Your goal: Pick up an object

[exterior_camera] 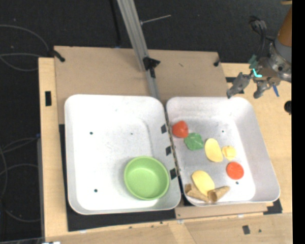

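The right bin (244, 111) holds several small toy foods: a red tomato-like piece (180, 129), a green leafy piece (194, 142), a yellow oval (213, 150), a small yellow piece (229, 152), an orange-red ball (235, 170), a second yellow oval (202, 180) and a tan cone (218, 192) by the front wall. My gripper (249, 87) hangs above the bin's far right corner, well away from the objects, its two fingers spread apart with nothing between them.
The left bin (107, 121) holds a green bowl (146, 177) near its front right. A slanted metal pole (134, 29) rises behind the bins. Cables lie on the dark floor at left.
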